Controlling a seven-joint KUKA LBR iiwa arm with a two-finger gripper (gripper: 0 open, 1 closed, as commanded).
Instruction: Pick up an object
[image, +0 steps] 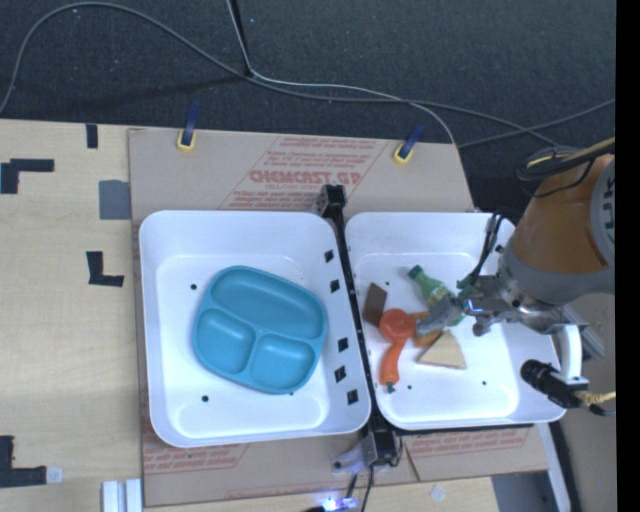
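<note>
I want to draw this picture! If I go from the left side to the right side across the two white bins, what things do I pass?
Blue tray in the left bin → black divider between the bins → brown block → orange scoop → tan wedge → the robot's gripper.

Robot arm (565, 235): bulky rounded orange band, black lettering partly visible at its far edge. Grey collar beneath band, toward gripper. Thin black cable loops along arm just behind gripper. Gripper (462, 312): small, dark metal, greenish tint at tip. Black cylindrical fitting (545, 381) with pale curved bracket near gripper.
</note>
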